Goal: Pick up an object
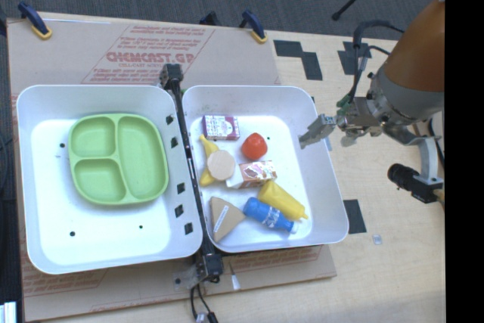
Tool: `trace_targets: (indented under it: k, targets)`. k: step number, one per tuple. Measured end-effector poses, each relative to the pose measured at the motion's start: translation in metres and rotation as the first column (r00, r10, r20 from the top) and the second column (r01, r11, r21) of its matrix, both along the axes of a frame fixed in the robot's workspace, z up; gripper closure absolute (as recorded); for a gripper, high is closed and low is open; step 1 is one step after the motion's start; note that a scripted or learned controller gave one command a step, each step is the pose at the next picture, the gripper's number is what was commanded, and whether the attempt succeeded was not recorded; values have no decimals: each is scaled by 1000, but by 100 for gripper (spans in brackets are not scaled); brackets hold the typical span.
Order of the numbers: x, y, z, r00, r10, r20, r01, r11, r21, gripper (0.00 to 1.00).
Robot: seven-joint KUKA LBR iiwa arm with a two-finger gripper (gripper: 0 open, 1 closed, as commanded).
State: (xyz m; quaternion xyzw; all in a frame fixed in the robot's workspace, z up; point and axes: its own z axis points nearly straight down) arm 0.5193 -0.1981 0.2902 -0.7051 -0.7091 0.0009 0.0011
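The right bin [321, 185] holds several small things: a maroon and white carton [221, 127], a red tomato [255, 145], a yellow banana [206, 155], a beige round disc [221, 165], a pink and white packet [254, 174], a yellow bottle [282, 200], a blue bottle [267, 214] and a tan wedge [224, 218]. My gripper [311, 132] hangs over the bin's right rim, up and to the right of the tomato, apart from all of them. Nothing shows in its grasp.
A green divided plate [119, 158] lies in the left bin [38, 238]. A black divider with a clamp [172, 76] runs between the bins. Cardboard [151, 49] lies behind them. The arm's grey and orange body [412, 64] fills the right side over the bench.
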Motion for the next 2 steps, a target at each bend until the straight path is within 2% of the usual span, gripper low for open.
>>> trace_targets:
  k: [1, 2]
  targets:
    - [-30, 11, -143, 1000, 1, -2, -1, 1000, 1, 0]
    - [-43, 50, -199, 1000, 2, -1, -2, 1000, 1, 0]
